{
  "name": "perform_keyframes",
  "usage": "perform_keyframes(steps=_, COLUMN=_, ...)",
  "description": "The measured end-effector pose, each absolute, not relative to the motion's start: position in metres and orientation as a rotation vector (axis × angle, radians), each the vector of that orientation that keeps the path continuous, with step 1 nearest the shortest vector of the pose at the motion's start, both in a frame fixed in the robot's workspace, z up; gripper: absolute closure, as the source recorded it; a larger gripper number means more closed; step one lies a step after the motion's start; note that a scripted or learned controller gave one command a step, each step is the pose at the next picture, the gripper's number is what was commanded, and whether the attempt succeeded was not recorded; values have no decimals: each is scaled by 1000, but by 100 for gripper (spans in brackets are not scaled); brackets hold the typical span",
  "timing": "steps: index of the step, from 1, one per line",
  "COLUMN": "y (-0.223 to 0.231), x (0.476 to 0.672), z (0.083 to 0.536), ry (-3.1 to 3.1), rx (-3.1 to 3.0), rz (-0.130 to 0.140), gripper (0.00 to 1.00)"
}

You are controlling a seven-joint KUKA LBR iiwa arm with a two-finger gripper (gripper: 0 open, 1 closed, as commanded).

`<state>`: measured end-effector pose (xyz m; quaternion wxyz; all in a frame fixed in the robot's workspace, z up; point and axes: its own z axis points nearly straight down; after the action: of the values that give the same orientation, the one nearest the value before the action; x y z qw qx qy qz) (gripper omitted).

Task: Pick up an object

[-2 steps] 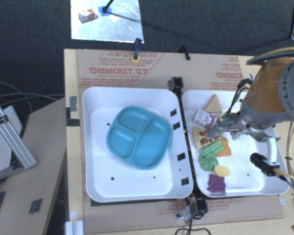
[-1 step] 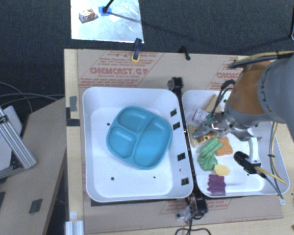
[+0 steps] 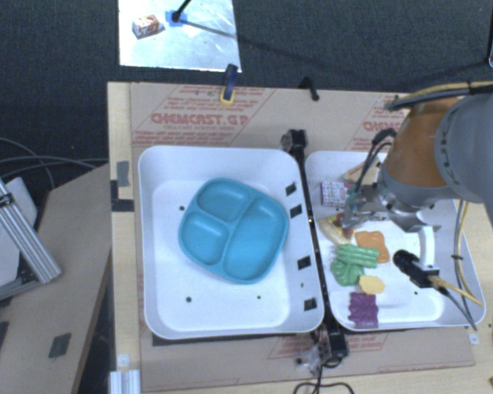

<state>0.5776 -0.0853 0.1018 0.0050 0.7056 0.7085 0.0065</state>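
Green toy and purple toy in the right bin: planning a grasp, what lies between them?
In the camera view, a small yellow toy lies between the green toy and the purple toy.

Glossy blue plastic plate (image 3: 233,230) in smooth white plastic bin (image 3: 171,302)

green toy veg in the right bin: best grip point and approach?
Probably straight from above, fingers across the green toy vegetable's narrow middle. It lies flat and long on the right bin floor, with the orange piece and yellow piece crowding its right side.
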Motion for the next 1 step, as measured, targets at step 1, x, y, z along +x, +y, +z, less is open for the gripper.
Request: perform_keyframes(steps=1, y=-50, x=483, z=188, ry=2229, rx=2219, rz=1, gripper=100)
